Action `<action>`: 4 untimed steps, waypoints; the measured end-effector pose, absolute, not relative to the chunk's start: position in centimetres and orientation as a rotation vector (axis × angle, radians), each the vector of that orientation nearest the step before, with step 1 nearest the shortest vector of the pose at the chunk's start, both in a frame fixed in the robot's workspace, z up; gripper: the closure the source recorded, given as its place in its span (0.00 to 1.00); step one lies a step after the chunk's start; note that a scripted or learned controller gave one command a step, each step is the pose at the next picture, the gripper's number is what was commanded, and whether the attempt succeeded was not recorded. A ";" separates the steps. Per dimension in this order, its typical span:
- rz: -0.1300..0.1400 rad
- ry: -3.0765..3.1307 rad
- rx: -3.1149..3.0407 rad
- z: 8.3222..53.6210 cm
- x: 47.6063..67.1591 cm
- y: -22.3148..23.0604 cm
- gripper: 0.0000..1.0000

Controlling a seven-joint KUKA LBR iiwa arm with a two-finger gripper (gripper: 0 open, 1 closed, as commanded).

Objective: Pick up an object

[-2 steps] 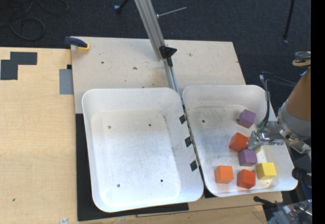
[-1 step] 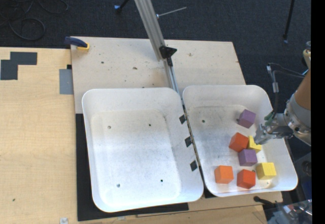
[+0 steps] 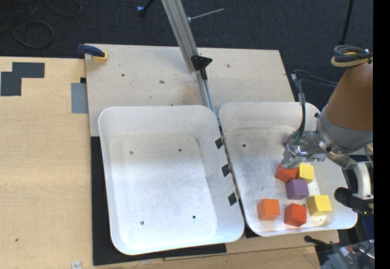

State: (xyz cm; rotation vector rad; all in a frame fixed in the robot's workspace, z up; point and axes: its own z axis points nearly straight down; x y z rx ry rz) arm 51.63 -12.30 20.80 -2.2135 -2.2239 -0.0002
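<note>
Several small blocks lie in the right bin (image 3: 256, 121): a red-orange block (image 3: 285, 173), a yellow block (image 3: 306, 171), a purple block (image 3: 297, 188), an orange block (image 3: 269, 209), a red block (image 3: 295, 214) and a second yellow block (image 3: 319, 204). My gripper (image 3: 297, 153) hangs low over the right part of this bin, right above the red-orange block and the first yellow block. Its metal tips sit just at the top edge of those two blocks. The arm's wrist hides how they meet.
The left bin (image 3: 116, 139) lies beside the right one, with a black-clipped divider (image 3: 224, 167) between them. A slanted aluminium bar (image 3: 180, 24) rises behind the bins. A blue and yellow clamp (image 3: 92, 52) sits at the bench's far left corner.
</note>
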 end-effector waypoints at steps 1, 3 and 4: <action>0.001 -2.223 -2.214 20.9 52.1 -7.5 1.00; -0.001 -2.225 -2.215 22.4 55.1 1.9 1.00; 0.000 -2.226 -2.216 23.4 57.3 7.0 1.00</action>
